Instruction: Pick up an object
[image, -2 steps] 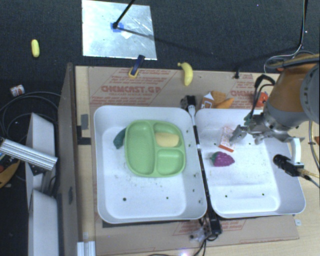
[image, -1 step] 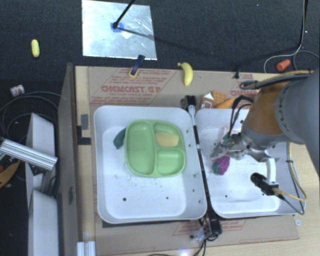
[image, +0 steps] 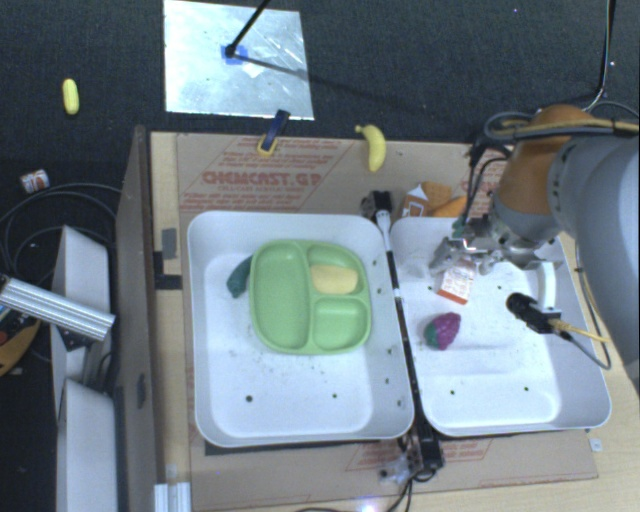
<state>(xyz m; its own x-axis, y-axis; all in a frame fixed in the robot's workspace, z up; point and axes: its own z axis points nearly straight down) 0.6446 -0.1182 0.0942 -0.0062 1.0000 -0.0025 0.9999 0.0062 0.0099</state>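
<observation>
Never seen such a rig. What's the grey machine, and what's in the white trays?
One camera looks down at a slant from above. The grey machine on the right is a robot arm. Its gripper hangs over the right bin, at a small white-and-orange packet. A purple object lies nearby. The left bin has a green plate with a yellow object in one compartment, and a dark teal object beside it. Whether the packet is held cannot be told.

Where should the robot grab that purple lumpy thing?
Probably across its middle, coming straight down from above. The purple lump is small and rounded, lying alone on the right bin's floor with bare space around it, so the hand has room.
</observation>
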